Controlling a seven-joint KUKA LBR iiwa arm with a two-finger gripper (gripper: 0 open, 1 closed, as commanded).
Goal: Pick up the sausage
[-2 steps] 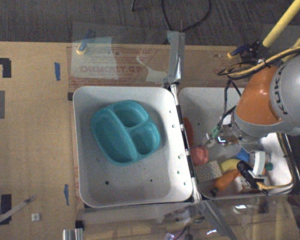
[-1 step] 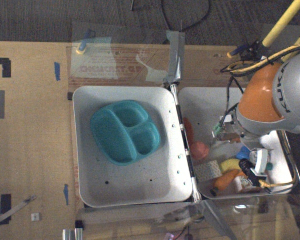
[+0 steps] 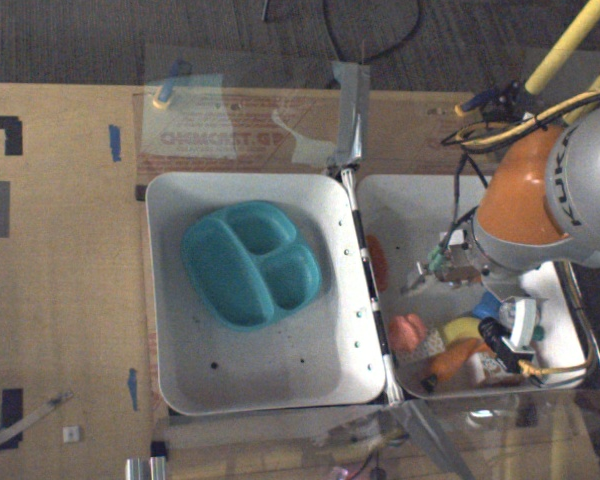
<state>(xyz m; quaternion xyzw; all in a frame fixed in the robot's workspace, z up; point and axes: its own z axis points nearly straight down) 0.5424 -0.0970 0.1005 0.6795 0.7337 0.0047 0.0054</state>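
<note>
Smooth matt teal plastic tray (image 3: 250, 263) in a glossy white plastic bin (image 3: 180, 368).

Floor: dark grey carpet (image 3: 130, 18) across the top of the frame.
Bench: tan board (image 3: 60, 268) filling the left and middle.
Markings: black squares (image 3: 2, 133) at the left edge, blue tape strips (image 3: 114, 143) nearby.
Cable: black loop (image 3: 372, 13) at upper centre.
Sheet: clear plastic (image 3: 240, 128), upper middle.

1. Left bin (image 3: 170, 298): a teal divided plate (image 3: 250, 263) fills its upper middle; bare floor surrounds it.
2. Right bin (image 3: 405, 203): toys crowd the near end (image 3: 450, 343); the far corner lies open.
3. The arm (image 3: 540, 203) overhangs the right side.
</note>
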